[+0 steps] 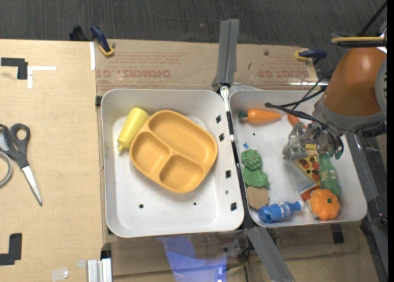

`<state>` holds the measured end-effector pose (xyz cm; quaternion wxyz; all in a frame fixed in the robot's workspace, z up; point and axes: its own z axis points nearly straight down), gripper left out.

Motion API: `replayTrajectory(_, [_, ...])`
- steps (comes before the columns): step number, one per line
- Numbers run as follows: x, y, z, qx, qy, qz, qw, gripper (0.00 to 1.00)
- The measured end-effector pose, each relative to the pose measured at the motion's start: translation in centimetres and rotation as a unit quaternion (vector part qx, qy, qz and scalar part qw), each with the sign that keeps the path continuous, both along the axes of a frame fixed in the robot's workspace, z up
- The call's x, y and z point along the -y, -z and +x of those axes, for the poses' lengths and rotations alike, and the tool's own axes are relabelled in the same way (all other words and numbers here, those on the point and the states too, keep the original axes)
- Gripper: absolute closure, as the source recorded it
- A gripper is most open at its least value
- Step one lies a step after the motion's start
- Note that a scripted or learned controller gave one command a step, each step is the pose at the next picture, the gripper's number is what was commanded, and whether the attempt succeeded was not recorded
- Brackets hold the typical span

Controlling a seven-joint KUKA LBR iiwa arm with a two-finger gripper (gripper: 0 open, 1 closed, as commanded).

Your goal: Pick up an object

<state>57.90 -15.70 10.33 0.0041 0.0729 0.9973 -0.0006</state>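
My gripper (300,149) hangs low in the right bin (277,105), over its right half, just above a pizza slice toy (307,165). An orange carrot (263,115) lies at the bin's back. A green broccoli piece (252,167) sits on the left side, with a tan cookie (257,197) below it. A blue bottle (279,211) lies at the front, beside an orange pumpkin (324,204). A green item (329,178) lies right of the pizza slice. The arm's orange band (357,84) covers the bin's back right corner.
The left bin (117,213) holds a yellow divided plate (173,149) and a yellow bottle (132,127). Scissors (21,157) lie on the bench at the far left. A grey divider bar (227,53) stands between the bins at the back.
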Motion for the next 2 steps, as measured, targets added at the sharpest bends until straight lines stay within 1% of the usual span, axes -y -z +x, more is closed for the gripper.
replayTrajectory(1, [0.0, 0.0, 0.0, 0.000, 0.000, 0.0001, 1.0000, 0.00])
replayTrajectory(2, [0.0, -1.0, 0.2, 0.002, -0.001, -0.0006, 1.0000, 1.00])
